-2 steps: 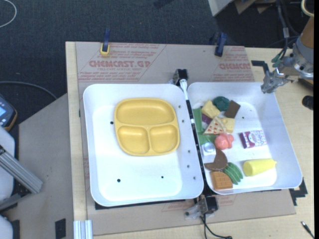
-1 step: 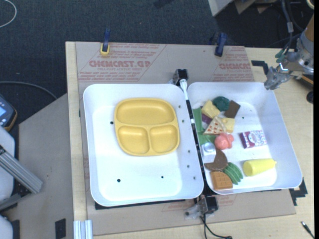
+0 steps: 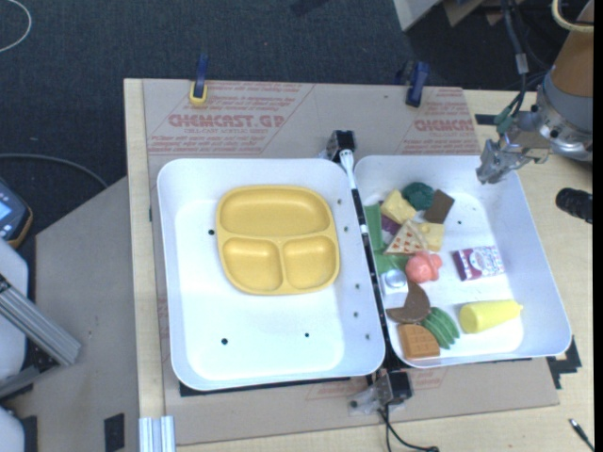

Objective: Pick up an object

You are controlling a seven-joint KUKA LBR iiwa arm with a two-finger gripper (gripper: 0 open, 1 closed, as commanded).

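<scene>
My gripper [image 3: 494,166] hangs over the far right rim of the right bin [image 3: 528,243], above and right of the toy food. Nothing shows between its fingers. In the bin lie a dark green piece [image 3: 418,196], a brown block [image 3: 439,206], a yellow cheese wedge [image 3: 407,239], a pink-red fruit [image 3: 423,267], a purple packet [image 3: 477,262], a yellow corn cob [image 3: 489,315], a green pickle [image 3: 442,324] and a brown cookie [image 3: 411,306].
The left bin [image 3: 188,299] holds a yellow three-compartment plate [image 3: 278,237]. Blue clamps [image 3: 415,84] pin the cardboard board at the far edge. Cables and the arm's body crowd the upper right corner.
</scene>
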